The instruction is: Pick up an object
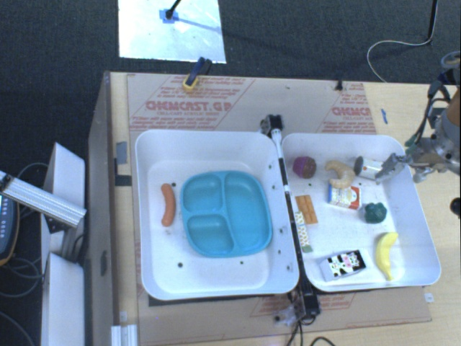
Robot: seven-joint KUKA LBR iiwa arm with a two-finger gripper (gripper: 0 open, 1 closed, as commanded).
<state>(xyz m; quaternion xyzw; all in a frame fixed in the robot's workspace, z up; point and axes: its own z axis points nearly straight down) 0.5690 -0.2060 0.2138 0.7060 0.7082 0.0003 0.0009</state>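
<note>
Claw [385, 168] at upper right rim of right bin [431, 265], finger state indeterminate. Candidate objects inside bin: carton [344, 194] left of claw, green lump [374, 212] below it, banana [387, 254] lower still. Risk: descent onto rim, or fingers glancing off crowded items.

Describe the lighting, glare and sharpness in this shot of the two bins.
Camera view: even overhead light, soft and shadows faint; the white bins look bright but keep their detail; the strongest glare sits on the shiny sheet lying on the dark floor; the blue tray and banana read clearly, slightly soft; the gripper at the right rim looks blurred.
</note>
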